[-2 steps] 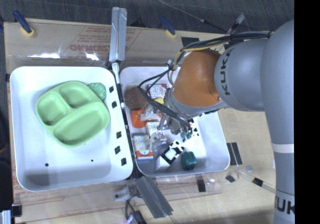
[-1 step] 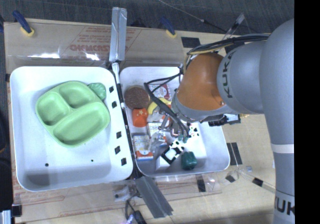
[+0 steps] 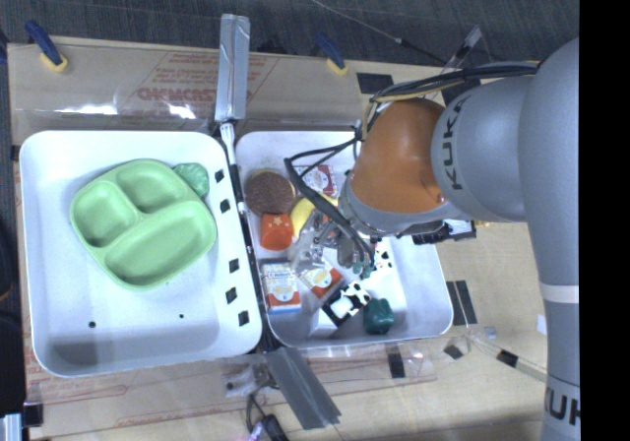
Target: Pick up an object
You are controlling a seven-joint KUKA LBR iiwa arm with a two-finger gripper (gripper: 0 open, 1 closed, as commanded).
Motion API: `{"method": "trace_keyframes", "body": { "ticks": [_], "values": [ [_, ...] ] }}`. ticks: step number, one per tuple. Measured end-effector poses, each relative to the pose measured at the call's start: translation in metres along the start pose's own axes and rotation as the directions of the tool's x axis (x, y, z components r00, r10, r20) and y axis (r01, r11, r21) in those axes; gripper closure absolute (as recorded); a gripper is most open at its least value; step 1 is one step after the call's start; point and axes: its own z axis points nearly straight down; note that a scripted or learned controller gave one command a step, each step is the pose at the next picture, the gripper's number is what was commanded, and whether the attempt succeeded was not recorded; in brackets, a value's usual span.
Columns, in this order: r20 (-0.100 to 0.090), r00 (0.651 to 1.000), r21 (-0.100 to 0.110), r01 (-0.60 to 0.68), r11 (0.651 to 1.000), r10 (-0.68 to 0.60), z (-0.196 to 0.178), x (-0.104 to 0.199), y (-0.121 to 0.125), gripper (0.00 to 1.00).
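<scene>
On my left, the shallow white left bin [image 3: 59, 331] holds a pale green three-compartment plastic tray [image 3: 143, 220] toward its upper half, with bare floor below it. The right white bin [image 3: 433, 316] is crowded: a round brown disc [image 3: 269, 192], an orange block [image 3: 277, 230], a small printed carton [image 3: 282, 288], a black-and-white checkered piece [image 3: 344, 305] and a dark green lump [image 3: 378, 315] near the lower rim. My metal claw [image 3: 330, 247] hangs over the middle of that clutter. I cannot tell how it stands or whether it touches anything.
</scene>
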Motion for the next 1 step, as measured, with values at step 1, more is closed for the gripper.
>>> {"method": "trace_keyframes", "body": {
  "ticks": [1],
  "values": [
    [-0.001,1.0,0.0,0.001,1.0,-0.001,0.0002,0.0002,0.0004,0.0]
  ]
}}
